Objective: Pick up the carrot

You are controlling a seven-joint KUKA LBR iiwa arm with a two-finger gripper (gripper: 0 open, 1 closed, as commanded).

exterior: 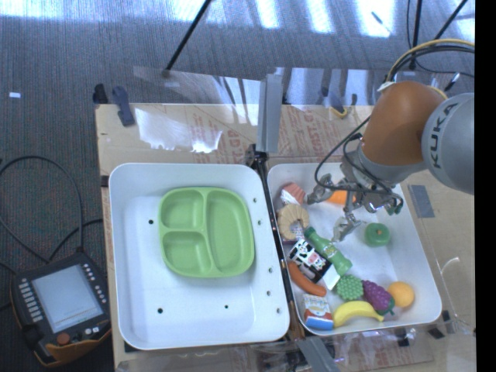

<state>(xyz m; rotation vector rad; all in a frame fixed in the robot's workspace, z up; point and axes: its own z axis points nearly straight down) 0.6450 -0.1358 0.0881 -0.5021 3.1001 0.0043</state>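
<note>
Camera view, right bin: hand [349,208] low over the toys, prongs spread, nothing between them. Carrot [306,280]: orange, lying well below-left of the hand, near the bin's left wall [280,285], touching the cow-print carton [310,259]. Orange piece [337,197] just beside the hand; green bottle [325,246] between hand and carrot. Left bin: green tray [206,231]. Risk: crowding may make the hand catch the carton or bottle instead, or mistake the nearer orange piece.

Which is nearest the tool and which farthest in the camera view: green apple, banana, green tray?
From the tool:
1. Green apple, just beside it in the right bin.
2. Banana, at that bin's front edge.
3. Green tray, over in the left bin.
</note>
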